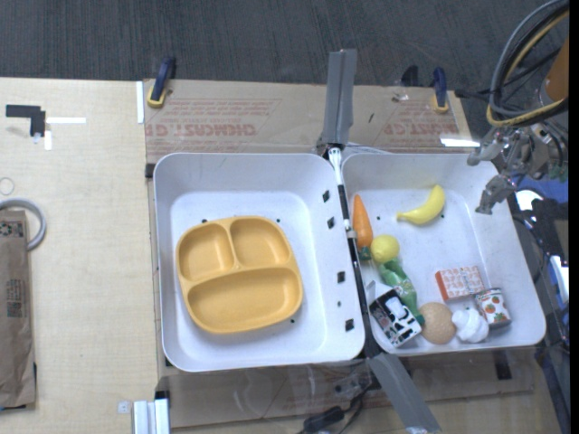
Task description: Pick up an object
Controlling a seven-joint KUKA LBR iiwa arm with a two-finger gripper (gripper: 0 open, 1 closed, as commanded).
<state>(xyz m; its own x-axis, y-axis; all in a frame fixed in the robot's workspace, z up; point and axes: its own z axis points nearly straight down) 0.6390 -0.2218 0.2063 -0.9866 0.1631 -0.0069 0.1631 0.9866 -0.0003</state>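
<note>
The right bin (507, 242) holds a yellow banana (423, 206), an orange carrot (362, 220), a lemon (384, 248), a green item (399, 281), a black-and-white box (395, 317), a tan ball (437, 323), a white lump (469, 325), a small red-printed carton (493, 306) and a red-and-white packet (460, 283). My gripper (478, 183) hangs over that bin's far right corner, right of the banana. Its fingers are spread apart with nothing between them.
The left bin (172, 242) holds a yellow divided plate (240, 274). A grey divider post (339, 98) rises between the bins at the back. Cables (529, 52) loop at the upper right. A brown bag (14, 306) lies on the bench at far left.
</note>
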